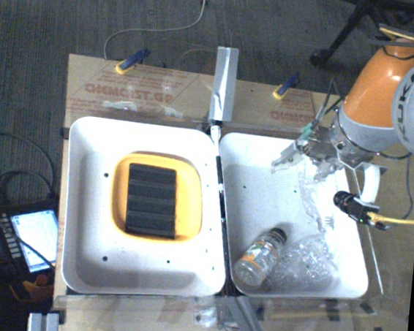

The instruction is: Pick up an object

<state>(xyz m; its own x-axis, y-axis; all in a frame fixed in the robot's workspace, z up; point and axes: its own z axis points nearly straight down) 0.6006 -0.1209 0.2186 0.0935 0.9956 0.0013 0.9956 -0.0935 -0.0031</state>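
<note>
Bottle [260, 256] in right bin's [251, 166] near corner, well below tool [313, 152]; tool's state unclear

Two white bins sit side by side on the table [91, 83]. The left bin [79, 258] has a yellow tray [120, 189] in it, and a black ridged block [150, 201] lies on the tray. The right bin [244, 194] has a small clear bottle [258, 257] lying on its side near the front. Just to the right of the bottle is some crinkly clear plastic [311, 256]. The grey and orange arm [388, 88] reaches in from the right. Its hand [310, 151] is over the far right part of the right bin, well apart from the bottle. More clear plastic hangs just under the hand.
</note>
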